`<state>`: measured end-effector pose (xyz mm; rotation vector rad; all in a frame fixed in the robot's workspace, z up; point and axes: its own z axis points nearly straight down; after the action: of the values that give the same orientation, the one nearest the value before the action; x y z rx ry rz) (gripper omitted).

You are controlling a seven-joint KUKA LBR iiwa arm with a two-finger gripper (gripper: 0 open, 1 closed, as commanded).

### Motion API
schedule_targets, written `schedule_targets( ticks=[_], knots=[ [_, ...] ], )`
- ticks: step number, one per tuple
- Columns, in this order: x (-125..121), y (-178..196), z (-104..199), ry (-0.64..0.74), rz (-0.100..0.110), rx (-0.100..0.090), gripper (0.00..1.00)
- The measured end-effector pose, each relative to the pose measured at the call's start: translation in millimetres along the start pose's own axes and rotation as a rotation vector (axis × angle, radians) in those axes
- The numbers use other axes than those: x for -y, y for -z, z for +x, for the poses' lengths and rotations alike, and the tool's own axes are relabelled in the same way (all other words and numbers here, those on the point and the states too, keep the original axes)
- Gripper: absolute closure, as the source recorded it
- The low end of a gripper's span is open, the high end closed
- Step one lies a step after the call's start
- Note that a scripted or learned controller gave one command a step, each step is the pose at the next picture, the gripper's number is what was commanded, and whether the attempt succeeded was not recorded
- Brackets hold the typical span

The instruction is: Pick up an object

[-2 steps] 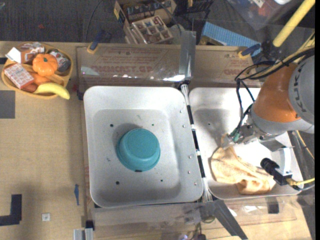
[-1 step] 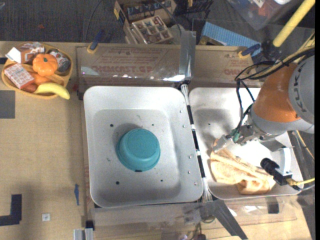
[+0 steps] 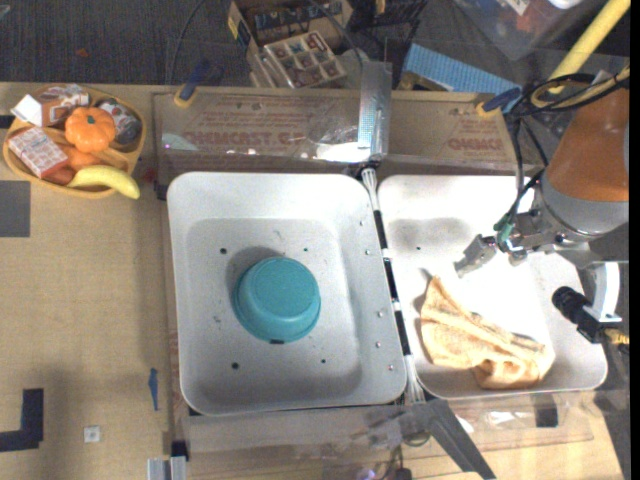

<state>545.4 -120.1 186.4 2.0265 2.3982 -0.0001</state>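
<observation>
A teal bowl [image 3: 278,298] lies upside down in the middle of the left white bin [image 3: 200,208]. A crumpled tan cloth [image 3: 478,336] lies in the near part of the right white bin [image 3: 430,203]. My gripper [image 3: 478,254] reaches in from the right and hangs over the right bin, just above and behind the cloth's far left corner. Nothing is visibly held in it. The grey arm with its orange band [image 3: 598,163] covers the bin's right side.
A cardboard wall [image 3: 260,133] runs behind both bins. At the far left, a basket [image 3: 70,148] holds toy food, including a pumpkin and a banana. Cables and boxes lie beyond the bench at the back.
</observation>
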Motion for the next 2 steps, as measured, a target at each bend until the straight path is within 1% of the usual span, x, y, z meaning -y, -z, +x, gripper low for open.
schedule_targets(
  ticks=[1, 2],
  knots=[
    [15, -97, 5, -0.008, -0.007, 0.001, 0.0],
    [-13, -97, 13, 0.132, -0.009, 0.004, 0.0]
  ],
)
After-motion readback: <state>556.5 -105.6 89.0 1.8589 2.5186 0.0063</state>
